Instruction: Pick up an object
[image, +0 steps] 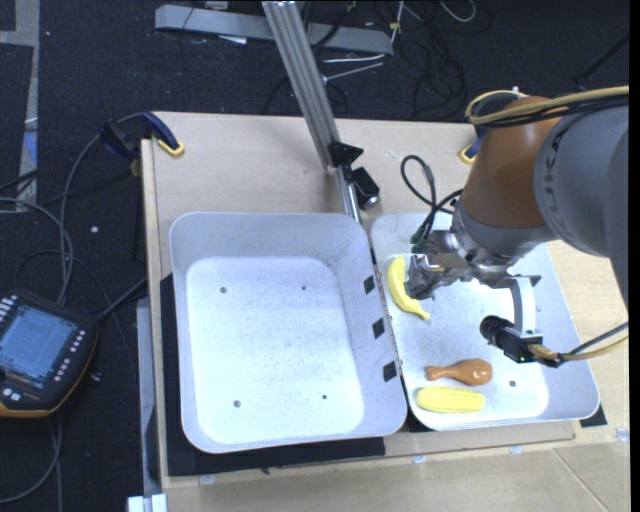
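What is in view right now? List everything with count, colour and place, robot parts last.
bins: 2, white, side by side on the bench
banana: 1, yellow, right bin, near its left wall, right by the gripper
drumstick: 1, brown, right bin, near the front
corn cob: 1, yellow, right bin, front edge, just in front of the drumstick
bench: 1, tan wood, under both bins
handheld controller: 1, black and orange with a screen, on the floor at left
arm: 1, grey with orange band, over the right bin
gripper: 1, dark, down beside the banana
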